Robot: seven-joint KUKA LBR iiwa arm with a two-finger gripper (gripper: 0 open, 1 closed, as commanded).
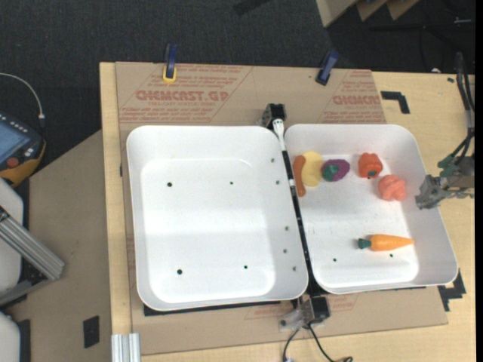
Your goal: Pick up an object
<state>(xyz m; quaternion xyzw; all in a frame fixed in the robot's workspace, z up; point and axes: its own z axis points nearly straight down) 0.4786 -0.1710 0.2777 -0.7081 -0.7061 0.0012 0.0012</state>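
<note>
The right white bin holds several small toy foods. An orange sausage-shaped piece lies against the bin's left wall, touching a yellow piece. Beside these sits a purple eggplant with a green top. Further right are a red-orange pepper and a pink lumpy piece, close together. An orange carrot with a green stem lies alone near the bin's front, pointing right.
The left white bin adjoins the right bin along a black divider. Both rest on a cardboard sheet held by blue clamps. A small grey fitting with cables sits at the right bin's outer rim.
</note>
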